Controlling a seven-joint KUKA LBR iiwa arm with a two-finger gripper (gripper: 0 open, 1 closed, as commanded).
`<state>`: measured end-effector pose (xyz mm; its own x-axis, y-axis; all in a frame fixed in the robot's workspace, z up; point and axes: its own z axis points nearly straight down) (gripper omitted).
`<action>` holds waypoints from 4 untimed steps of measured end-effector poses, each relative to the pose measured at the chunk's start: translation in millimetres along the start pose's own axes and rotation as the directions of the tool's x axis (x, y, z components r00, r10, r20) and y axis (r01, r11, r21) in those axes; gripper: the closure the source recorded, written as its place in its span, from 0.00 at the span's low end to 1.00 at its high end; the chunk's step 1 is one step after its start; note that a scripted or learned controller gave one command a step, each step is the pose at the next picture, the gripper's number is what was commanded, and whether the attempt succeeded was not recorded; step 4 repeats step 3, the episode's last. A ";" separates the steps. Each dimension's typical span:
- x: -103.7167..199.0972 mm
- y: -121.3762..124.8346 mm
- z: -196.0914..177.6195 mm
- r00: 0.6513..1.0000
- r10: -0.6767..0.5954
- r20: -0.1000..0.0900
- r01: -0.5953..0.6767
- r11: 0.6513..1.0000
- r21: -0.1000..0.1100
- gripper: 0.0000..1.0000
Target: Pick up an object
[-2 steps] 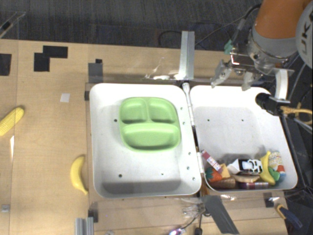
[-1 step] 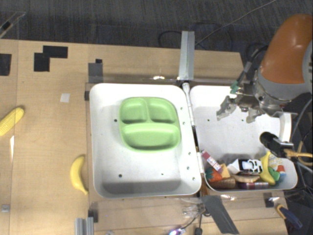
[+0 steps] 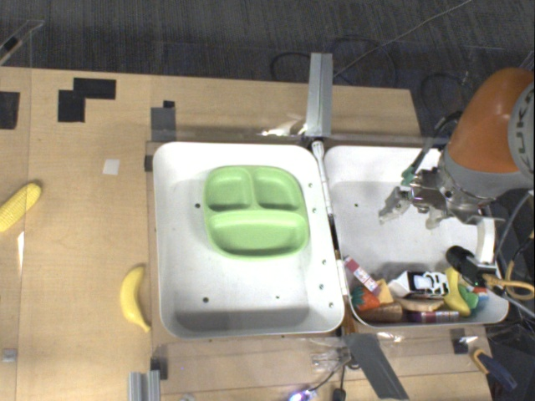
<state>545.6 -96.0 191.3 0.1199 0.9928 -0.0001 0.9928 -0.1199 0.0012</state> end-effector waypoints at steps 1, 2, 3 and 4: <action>20.4 66.8 101.7 0.973 -0.232 0.002 0.232 0.973 -0.011 0.00; -13.4 107.7 103.2 0.990 -0.141 0.002 0.141 0.990 -0.009 0.00; 12.4 51.2 101.5 0.994 -0.106 -0.001 0.106 0.994 -0.011 0.00; 12.4 51.2 101.5 0.994 -0.106 -0.001 0.106 0.994 -0.011 0.00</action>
